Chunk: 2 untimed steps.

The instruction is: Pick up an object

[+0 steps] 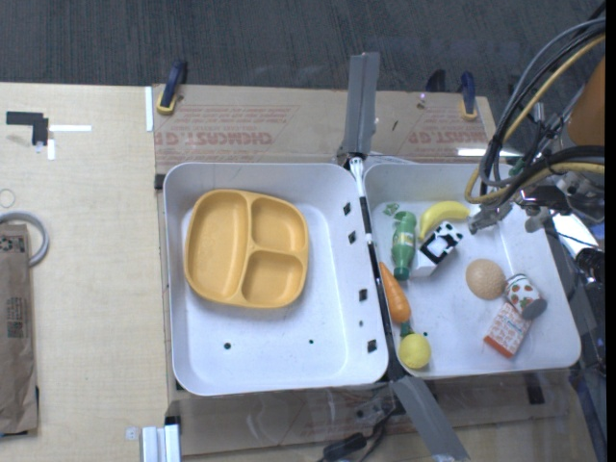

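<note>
Where the bench runs under the camera, we see two shallow white bins side by side: the left bin (192,354) and the right bin (553,349), parted by a grey divider (364,114). Behind them lies a sheet of brown cardboard (250,128) held by blue clamps.

In the left bin rests a yellow divided plate (245,248), three compartments, lying flat toward the bin's upper left.

The arm (587,114) enters from the right, its orange band at the edge and a bundle of black and yellow cables (525,104) looping down. The gripper (510,215) sits low over the right bin's upper right part (we cannot tell how its claw stands, and we see nothing held in it).

The right bin holds the things to pick. A yellow banana (441,215) lies near the top, just beside a black-and-white box (441,246) that touches a green bottle (403,245). Below the bottle, along the bin's left wall, an orange carrot (395,295) lies slanted, and below that a yellow lemon (415,351) sits near the lower left corner. A tan egg-shaped ball (485,279) rests near the middle, apart from the others. To its right a small carton (513,318), orange and white, lies tilted.

At the far left edge of the bench we see a brown paper bag (17,325).
</note>
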### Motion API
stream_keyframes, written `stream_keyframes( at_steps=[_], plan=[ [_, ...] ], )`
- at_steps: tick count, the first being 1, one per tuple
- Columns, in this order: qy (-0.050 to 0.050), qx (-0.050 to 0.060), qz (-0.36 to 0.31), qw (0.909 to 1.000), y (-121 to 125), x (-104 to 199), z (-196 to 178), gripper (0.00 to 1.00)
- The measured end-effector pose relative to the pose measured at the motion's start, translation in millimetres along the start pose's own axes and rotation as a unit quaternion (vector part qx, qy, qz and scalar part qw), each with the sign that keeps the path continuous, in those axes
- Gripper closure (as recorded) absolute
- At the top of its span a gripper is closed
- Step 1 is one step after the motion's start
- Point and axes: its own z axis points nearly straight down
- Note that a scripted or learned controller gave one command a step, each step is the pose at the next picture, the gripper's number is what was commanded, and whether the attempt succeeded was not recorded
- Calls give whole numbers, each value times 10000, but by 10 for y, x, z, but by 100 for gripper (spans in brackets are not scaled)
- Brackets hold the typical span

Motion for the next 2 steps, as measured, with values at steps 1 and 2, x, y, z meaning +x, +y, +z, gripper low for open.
stream_keyframes(
  at_steps=[1,2],
  plan=[
    [2,2,965,9953,-425,-615,686,0],
    [-3,-17,-488,9988,-31,-399,1653,0]
  ],
)
